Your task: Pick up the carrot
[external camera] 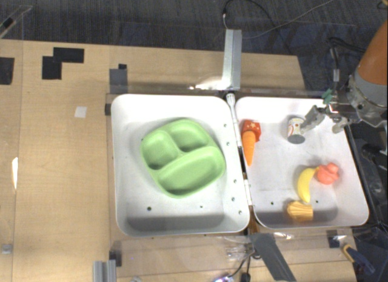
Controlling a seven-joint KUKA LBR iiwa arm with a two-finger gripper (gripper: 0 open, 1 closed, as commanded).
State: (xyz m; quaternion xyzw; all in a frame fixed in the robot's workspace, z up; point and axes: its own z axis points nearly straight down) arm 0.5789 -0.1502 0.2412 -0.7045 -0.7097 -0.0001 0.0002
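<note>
— Carrot (248,143): lying against the right bin's (357,214) left wall, tip pointing toward the camera, well apart from the banana (305,184).
— Gripper (324,116): hovering near that bin's far right corner; fingers spread, holding nothing, probably awaiting approach.

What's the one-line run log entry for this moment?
gripper: over right bin's far right corner, holding nothing | carrot: lying at right bin's left wall, untouched | banana: near side | green plate: left bin
</note>
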